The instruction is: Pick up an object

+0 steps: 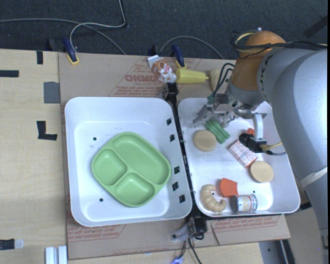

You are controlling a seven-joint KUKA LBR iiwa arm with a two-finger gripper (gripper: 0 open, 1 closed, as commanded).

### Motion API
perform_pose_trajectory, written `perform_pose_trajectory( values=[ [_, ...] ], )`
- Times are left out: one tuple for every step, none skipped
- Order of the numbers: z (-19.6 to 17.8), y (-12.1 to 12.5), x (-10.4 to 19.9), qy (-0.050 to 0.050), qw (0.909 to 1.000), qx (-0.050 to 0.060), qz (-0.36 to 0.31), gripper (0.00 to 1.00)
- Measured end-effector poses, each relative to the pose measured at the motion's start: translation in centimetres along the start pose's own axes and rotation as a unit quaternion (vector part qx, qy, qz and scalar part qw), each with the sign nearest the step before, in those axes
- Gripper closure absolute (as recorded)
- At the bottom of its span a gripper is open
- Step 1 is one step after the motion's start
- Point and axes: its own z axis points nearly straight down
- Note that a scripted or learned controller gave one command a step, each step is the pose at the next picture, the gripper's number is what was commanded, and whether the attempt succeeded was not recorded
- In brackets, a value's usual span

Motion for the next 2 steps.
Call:
perform_pose_trajectory(
  values=[
    [0.0,0.0,0.5,0.000,1.0000,0.000,0.000,0.00],
    [0.0,0.1,-0.7,0.000,1.0000,0.000,0.000,0.00]
  ],
)
